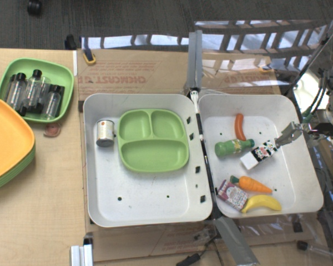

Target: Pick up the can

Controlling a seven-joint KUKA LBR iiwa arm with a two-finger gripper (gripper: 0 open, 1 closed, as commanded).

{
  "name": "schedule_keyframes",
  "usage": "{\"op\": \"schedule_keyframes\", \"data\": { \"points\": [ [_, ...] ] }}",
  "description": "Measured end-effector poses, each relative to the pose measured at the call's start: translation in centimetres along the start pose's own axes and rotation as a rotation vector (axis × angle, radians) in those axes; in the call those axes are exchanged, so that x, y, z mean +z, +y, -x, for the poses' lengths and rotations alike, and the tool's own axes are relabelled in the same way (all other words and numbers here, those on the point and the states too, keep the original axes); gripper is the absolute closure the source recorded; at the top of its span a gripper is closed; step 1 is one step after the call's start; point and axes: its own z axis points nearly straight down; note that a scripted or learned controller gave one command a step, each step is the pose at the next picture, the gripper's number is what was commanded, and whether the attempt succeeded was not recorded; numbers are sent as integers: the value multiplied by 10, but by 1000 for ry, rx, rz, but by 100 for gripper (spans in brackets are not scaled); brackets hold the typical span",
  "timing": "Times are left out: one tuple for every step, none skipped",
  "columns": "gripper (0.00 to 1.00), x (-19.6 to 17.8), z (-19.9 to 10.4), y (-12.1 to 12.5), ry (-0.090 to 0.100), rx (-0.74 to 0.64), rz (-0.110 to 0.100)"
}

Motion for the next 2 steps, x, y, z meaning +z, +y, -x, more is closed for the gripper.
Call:
{"op": "schedule_keyframes", "data": {
  "points": [
    [0,95,-33,43,1,-213,0],
    [0,169,-44,123,-1,-285,3]
  ]
}}
